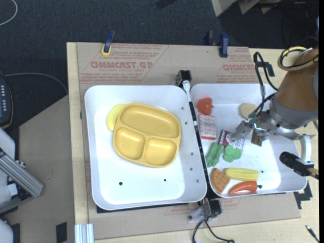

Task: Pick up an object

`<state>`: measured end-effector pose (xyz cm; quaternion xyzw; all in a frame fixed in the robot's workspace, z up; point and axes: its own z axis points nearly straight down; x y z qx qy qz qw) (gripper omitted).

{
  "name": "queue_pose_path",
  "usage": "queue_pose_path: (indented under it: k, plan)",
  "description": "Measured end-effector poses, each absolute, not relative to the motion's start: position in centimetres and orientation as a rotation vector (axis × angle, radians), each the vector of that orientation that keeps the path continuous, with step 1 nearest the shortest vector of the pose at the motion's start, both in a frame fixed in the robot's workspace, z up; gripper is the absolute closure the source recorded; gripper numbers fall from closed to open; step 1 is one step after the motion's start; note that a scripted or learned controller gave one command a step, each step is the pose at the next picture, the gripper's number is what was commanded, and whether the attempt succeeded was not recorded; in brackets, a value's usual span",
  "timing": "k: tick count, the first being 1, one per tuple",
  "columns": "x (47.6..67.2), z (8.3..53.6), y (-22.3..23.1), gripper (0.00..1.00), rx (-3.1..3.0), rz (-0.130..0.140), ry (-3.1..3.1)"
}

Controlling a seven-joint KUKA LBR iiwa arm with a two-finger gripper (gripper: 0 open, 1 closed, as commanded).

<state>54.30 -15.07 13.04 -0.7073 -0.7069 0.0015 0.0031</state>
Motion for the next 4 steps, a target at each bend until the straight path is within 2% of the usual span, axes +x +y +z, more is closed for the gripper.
queue_pose_path:
  k: [1, 2, 3, 4]
  plan:
    - [54.5, 8.6, -14.9, 0.0, -2.219, -0.007, -2.218]
    - [54.9, 10.2, -15.2, 1.0, -2.233, -0.015, -2.232]
    - [54.5, 16.4, -15.6, 1.0, -2.225, -0.004, -2.226]
    - [55.3, 22.3, -16.2, 1.0, -2.226, -0.005, -2.227]
